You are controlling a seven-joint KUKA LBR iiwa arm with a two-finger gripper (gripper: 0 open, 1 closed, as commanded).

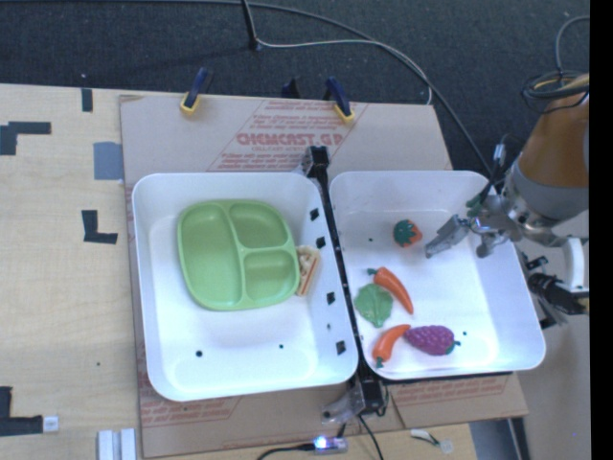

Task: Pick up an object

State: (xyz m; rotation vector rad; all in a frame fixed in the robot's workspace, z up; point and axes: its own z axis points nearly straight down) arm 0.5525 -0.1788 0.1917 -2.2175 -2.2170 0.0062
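The right bin point(498, 300) holds several toy foods: a red strawberry with a green top point(407, 232), an orange carrot point(394, 287), a green leafy vegetable point(374, 305), a red-orange pepper point(388, 342) and a purple grape bunch point(431, 338). My gripper point(463, 244) hangs over the bin's upper right part, just right of the strawberry and apart from it. Its fingers point(441, 242) are spread open with nothing between them.
The left bin point(163, 353) holds a green divided plate point(237, 253) with a tan toy food piece point(307, 269) against its right edge. A black divider point(330, 247) runs between the bins. Cables lie on the dark floor beyond the bench.
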